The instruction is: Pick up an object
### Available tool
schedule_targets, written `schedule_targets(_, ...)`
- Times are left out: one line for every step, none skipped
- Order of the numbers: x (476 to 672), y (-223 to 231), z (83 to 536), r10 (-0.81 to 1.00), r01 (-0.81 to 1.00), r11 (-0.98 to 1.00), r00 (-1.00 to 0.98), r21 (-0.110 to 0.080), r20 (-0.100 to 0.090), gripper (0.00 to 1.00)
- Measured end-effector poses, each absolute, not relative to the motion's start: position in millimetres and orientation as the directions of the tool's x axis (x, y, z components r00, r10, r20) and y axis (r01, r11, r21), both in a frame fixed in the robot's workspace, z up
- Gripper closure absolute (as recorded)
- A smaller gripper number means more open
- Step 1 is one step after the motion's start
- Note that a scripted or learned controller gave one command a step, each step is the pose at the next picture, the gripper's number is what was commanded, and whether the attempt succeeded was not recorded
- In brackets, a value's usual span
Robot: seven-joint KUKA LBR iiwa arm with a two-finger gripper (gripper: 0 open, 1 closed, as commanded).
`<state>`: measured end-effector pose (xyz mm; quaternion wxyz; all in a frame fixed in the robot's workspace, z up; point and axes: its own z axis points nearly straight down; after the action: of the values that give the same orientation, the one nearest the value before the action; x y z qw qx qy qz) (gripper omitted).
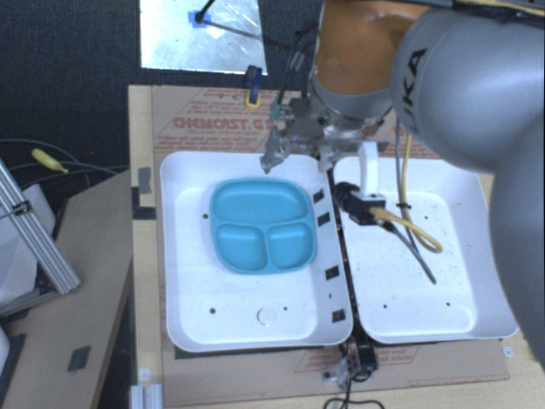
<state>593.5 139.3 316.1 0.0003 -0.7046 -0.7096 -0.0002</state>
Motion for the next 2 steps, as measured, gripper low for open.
schedule_targets(542.7,164,354,1.000,1.000,0.004,-0.004,0.000,0.000,0.00)
schedule_targets(508.1,224,420,1.000,1.000,0.004,-0.004,0.002,0.001,0.00)
